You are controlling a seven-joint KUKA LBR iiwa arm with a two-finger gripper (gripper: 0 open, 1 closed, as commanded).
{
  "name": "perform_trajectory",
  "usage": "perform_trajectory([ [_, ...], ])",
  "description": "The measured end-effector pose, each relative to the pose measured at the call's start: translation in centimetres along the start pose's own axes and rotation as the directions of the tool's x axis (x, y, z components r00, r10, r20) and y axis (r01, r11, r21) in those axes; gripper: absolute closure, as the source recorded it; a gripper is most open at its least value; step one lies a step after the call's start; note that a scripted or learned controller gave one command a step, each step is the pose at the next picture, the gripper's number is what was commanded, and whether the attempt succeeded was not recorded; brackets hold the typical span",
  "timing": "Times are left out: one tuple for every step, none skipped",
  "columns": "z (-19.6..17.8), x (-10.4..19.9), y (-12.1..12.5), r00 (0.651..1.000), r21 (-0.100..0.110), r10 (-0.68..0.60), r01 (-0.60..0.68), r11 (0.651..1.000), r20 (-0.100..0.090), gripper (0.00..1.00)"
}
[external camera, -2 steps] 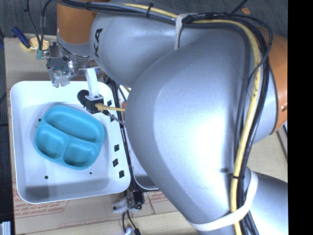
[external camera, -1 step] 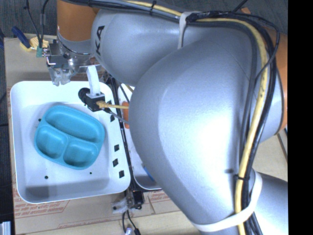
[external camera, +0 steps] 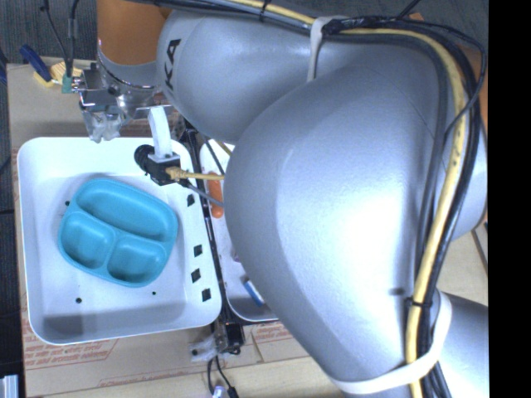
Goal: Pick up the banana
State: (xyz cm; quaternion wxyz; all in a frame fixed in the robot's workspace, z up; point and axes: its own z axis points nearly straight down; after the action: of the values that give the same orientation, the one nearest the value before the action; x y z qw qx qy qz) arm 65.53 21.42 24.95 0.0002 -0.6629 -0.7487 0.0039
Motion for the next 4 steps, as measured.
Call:
perform_trajectory([
  [4.5,-9.1,-6.0,0.997,0.000,0.079,-0.079,0.997,-0.003,1.00],
  [6.9,-3.5,-8.4,0.978,0.001,0.211,-0.211,0.978,-0.004,1.00],
  [3.5,-9.6,-19.3,0.979,0.001,0.205,-0.205,0.979,-0.004,1.00],
  [9.7,-6.6,-18.9,0.985,0.002,0.170,-0.170,0.985,-0.004,1.00],
])
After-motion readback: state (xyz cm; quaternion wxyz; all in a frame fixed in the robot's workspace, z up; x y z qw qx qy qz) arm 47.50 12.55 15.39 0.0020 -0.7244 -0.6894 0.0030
